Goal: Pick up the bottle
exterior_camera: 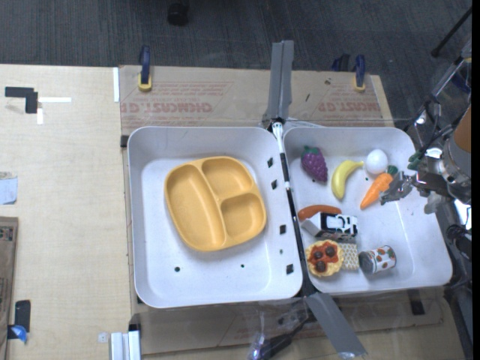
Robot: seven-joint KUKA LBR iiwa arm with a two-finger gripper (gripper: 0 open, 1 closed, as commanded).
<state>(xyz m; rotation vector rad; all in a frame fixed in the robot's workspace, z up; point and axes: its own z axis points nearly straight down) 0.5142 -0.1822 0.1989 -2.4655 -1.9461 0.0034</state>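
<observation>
Fingers of the gripper (396,189) point left over the right bin, just beside the carrot; whether they are spread or closed cannot be told.

Two white bins sit side by side. Left bin (150,276) holds a yellow divided plate (216,202). Right bin (427,268) holds purple grapes (315,163), a banana (344,177), a white egg (376,160), an orange carrot (375,190), a red sausage-like piece (319,211), a small black-and-white bottle (339,223) lying on its side near the bin's middle, a pizza slice (325,257) and a tipped can (377,259). Sausage piece touches the bottle's upper left; pizza lies just below it. Gripper stands apart from the bottle, up and to its right.
</observation>
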